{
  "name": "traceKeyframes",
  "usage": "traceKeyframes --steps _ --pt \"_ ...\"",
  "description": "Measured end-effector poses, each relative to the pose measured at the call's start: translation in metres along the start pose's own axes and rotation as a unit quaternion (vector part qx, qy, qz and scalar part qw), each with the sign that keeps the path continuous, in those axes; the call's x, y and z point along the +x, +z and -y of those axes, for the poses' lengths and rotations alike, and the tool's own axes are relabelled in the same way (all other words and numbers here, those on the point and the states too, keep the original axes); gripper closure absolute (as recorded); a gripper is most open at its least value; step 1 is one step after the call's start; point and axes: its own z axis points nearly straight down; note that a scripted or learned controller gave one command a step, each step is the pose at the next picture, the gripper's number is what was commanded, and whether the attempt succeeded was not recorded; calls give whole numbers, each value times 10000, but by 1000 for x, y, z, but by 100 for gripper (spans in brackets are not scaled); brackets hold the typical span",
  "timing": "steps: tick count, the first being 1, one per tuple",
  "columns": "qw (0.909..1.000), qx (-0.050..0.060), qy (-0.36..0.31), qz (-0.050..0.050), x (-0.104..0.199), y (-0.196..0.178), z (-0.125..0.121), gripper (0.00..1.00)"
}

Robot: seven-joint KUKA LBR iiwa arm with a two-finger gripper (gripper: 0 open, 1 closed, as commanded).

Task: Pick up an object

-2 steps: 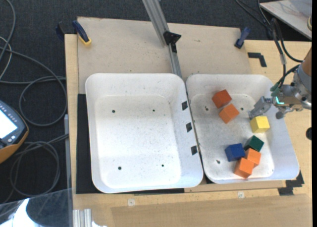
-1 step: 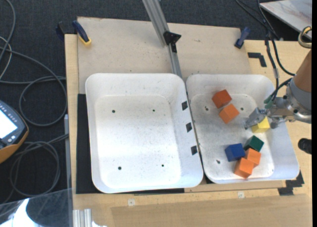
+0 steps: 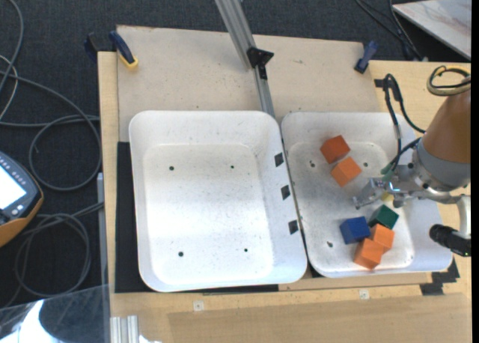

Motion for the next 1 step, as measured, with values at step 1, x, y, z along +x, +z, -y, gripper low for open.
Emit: traceKeyframes --steps 1 --pt "10000 -16 -2 5 1 28 0 0"
